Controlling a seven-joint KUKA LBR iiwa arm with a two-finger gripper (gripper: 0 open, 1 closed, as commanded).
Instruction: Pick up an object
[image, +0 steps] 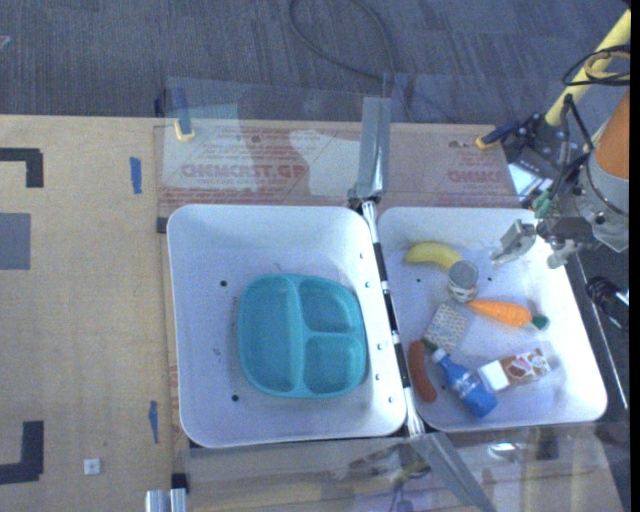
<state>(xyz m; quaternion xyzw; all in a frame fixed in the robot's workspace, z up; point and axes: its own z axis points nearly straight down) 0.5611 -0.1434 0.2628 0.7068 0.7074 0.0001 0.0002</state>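
Note:
The right bin (580, 395) holds a yellow banana (434, 254), a small grey can (462, 279), an orange carrot (503, 314), a grey mesh piece (447, 325), a red sausage (421, 371), a blue bottle (465, 384) and a small carton (517, 370). My gripper (536, 247) hangs above the bin's far right corner, up and right of the carrot. Its two fingers stand apart with nothing between them.
The left bin (200, 300) holds a teal divided plate (302, 336). A metal divider (372, 160) runs between the bins at the back. Cables and the arm's mount (545, 140) crowd the far right. Brown bench surface (80, 300) lies to the left.

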